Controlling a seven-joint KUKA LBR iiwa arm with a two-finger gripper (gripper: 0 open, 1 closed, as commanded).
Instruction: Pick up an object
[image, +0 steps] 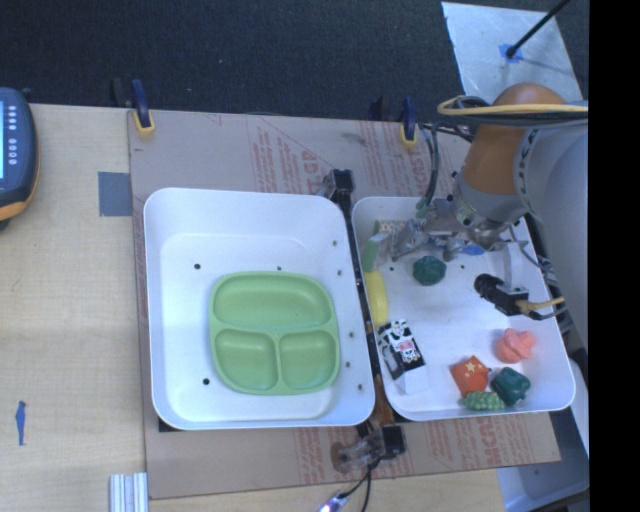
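On the brown bench (250, 150), two white bins (180, 300), beyond it dark floor (250, 50).

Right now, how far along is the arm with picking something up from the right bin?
Nothing looks lifted yet. The gripper is low at the back of the right white bin, just above the dark green round object, which rests on the bin floor. The yellow banana-shaped toy, pink object and orange-red block also lie there. Grasping and lifting remain.

The arm (520, 150) comes in from about 2 o'clock, orange band up top. Its gripper (425, 240) sits low, pointing toward 9 o'clock.
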